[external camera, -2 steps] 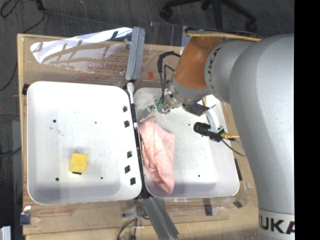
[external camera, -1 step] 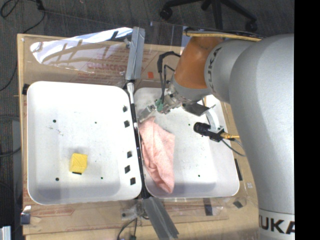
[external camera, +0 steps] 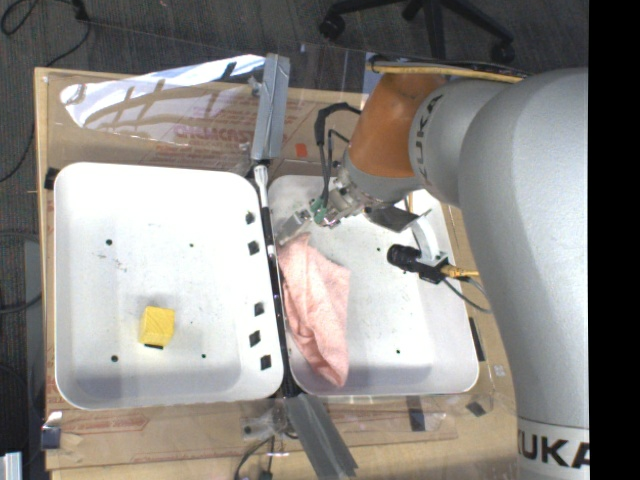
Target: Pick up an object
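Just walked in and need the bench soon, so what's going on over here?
A grey KUKA arm is reaching in from the right over the right bin, trying to pick something up. Its gripper is down near the bin's upper left corner, just above a crumpled pink cloth that lies along the bin's left side. Nothing can be seen held in it. In the left bin, a small yellow block sits alone near the lower middle.

Both bins plain white; bench bare tan wood. Left bin: small yellow block. Right bin: pale pink cloth, seemingly unpatterned; arm grey, orange band.
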Robot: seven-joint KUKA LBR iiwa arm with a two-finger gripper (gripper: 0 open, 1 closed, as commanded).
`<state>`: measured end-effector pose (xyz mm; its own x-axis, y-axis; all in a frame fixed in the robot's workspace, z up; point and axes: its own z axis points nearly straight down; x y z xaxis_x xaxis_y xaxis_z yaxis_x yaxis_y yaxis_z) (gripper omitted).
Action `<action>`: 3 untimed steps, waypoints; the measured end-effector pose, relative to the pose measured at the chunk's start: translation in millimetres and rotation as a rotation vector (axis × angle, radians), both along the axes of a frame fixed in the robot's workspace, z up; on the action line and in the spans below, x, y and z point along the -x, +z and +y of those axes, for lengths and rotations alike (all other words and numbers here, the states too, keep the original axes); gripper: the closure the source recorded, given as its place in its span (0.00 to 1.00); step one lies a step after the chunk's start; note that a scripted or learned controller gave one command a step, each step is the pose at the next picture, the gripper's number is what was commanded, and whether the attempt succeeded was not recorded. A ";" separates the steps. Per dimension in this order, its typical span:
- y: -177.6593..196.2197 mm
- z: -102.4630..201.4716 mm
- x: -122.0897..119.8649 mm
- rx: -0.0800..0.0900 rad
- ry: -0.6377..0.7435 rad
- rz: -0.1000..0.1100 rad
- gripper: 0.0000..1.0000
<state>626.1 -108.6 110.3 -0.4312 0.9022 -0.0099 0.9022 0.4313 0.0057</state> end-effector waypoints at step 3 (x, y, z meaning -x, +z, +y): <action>-16.9 -23.6 4.3 -0.004 0.335 0.008 0.00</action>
<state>621.8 -132.2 93.4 -0.7042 0.7100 -0.0025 0.7100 0.7042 0.0015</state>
